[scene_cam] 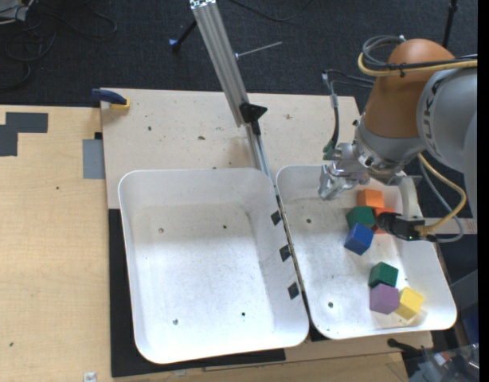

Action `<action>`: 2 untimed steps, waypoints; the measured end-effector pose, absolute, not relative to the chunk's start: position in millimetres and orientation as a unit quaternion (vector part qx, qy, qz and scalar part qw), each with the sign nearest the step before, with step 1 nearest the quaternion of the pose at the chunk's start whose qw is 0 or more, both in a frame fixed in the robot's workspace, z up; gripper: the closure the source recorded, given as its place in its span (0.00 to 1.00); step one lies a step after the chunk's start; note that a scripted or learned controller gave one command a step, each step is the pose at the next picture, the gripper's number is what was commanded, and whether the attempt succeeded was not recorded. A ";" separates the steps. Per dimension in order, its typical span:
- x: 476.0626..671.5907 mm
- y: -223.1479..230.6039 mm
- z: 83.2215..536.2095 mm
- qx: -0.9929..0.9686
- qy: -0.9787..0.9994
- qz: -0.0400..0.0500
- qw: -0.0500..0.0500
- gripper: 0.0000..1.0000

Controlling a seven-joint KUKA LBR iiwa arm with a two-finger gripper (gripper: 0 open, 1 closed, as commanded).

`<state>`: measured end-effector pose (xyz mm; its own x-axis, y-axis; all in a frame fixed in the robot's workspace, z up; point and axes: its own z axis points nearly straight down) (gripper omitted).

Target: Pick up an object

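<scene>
While its grip cannot be told, the claw (334, 188) hovers near the right bin's (324, 325) far rim.

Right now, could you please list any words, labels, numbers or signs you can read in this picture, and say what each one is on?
No readable text, number or brand.
The one sign: a black-and-white checker marker on the tip of the slanted metal rail; it carries no letters.
The coloured blocks, for example the blue block, show plain faces.

The wooden bench (181, 134) bears two white bins (197, 333) side by side.
</scene>
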<state>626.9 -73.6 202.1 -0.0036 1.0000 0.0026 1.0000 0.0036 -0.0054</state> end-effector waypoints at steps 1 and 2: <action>612.5 -25.5 218.7 -0.706 -0.708 0.000 0.002 1.00; 600.5 24.3 232.2 -0.706 -0.708 0.001 0.003 1.00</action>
<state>600.5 24.3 232.2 -0.0037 1.0000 0.0028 1.0000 0.0038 -0.0049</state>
